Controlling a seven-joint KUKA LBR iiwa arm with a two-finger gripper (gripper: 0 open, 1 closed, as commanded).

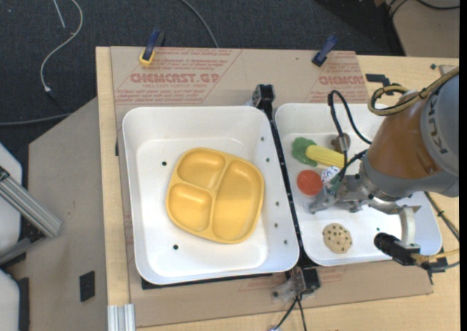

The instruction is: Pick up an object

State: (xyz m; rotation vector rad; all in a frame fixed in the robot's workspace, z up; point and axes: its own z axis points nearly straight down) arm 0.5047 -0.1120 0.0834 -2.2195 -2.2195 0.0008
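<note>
The pincer (327, 197) hangs low over the right bin (315, 252), at the end of the grey arm (408, 151) that comes in from the right. It sits just to the right of a red ball (309, 181) and may be touching it, but the slant of the view does not settle that. How far the pincer is open cannot be told, since the wrist covers much of it, and nothing can be seen held in it.

The pickable things all lie in the left half of the right bin. A toy corn cob (315, 153), yellow with a green husk end, lies toward the bin's far side, just above the red ball. A small pale patterned piece (330, 173) shows between the cob and the pincer, too small to make out. A round cookie (336, 237) with dark chips lies near the front rim, apart from the pincer and clear of the arm.

The left bin (149, 176) holds a yellow divided plate (215, 195), lying flat near its middle and well apart from the arm. Both bins rest on a cardboard sheet (219, 67) on the worktop (412, 74), with two blue clamps (151, 47) at the sheet's far edge.
</note>
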